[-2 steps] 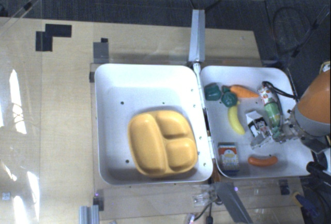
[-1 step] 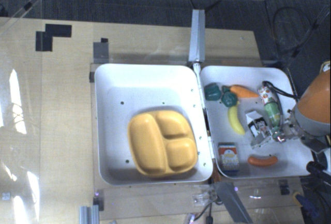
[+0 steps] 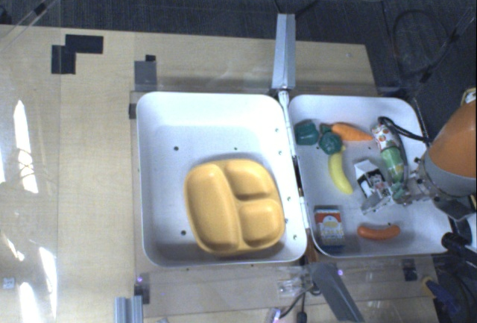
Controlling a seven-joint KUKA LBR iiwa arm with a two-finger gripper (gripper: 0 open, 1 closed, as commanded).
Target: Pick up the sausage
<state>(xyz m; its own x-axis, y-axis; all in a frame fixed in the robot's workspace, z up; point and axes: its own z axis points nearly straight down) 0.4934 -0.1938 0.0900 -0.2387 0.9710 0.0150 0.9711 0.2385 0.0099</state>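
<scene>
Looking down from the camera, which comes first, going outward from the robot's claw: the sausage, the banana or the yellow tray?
From the gripper:
1. Sausage, just below it in the right bin.
2. Banana, to its left, same bin.
3. Yellow tray, far off in the left bin.

The arm [image 3: 455, 157] was cut off by the right edge. The gripper [image 3: 384, 191] was too small and cluttered to judge. The box [image 3: 329, 224] label was unreadable.

The end effector [image 3: 378, 193] hovers in the right bin [image 3: 417, 243] just above the sausage [image 3: 378, 232], beside a banana [image 3: 340, 174]
</scene>
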